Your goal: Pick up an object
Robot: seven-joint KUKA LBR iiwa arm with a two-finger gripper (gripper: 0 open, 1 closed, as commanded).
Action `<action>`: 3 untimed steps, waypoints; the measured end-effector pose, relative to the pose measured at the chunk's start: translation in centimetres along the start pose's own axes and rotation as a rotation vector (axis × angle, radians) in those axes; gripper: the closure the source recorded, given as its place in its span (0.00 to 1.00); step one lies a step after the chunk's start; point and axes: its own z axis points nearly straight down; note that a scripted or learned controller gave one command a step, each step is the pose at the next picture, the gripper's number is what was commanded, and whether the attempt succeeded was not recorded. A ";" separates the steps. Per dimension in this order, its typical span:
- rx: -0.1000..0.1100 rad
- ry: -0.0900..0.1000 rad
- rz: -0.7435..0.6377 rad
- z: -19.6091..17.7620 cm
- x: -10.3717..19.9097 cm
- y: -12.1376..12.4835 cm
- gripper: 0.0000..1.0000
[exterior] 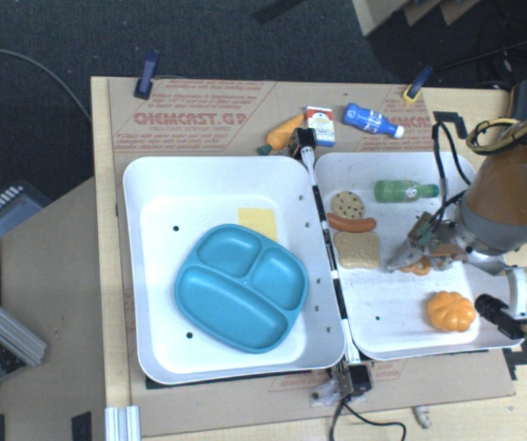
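**Gripper low in the right bin, beside a small orange piece**

Reaching in from the right of the frame, the grey arm point(507, 196) with its orange band puts the gripper point(409, 254) down over the middle of the right bin point(401, 338). How far the claw is spread cannot be told from this slant (the finger ends blur into the bin floor). A small orange-brown object point(419, 266) lies just beside the gripper tip; whether it is touched or gripped is not clear.

Other toy foods share that bin. A chocolate-chip cookie point(347, 203) sits toward the upper left, with a hot dog sausage point(351, 222) just below it and a slice of bread point(358, 249) below that, to the left of the gripper. A green bottle point(407, 191) lies on its side near the bin's upper edge. An orange pumpkin point(452, 310) rests at the lower right.

The left bin point(153, 274) holds a blue divided plate point(240, 286) in its centre, and a yellow cheese slice point(258, 220) lies at the plate's upper edge.

On the cardboard above the bins lie a carrot point(285, 131), a small milk carton point(319, 125) and a blue bottle point(372, 120), all in the upper middle of the frame.
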 end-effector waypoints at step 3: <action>0.000 -0.001 0.001 0.0 1.4 2.6 0.00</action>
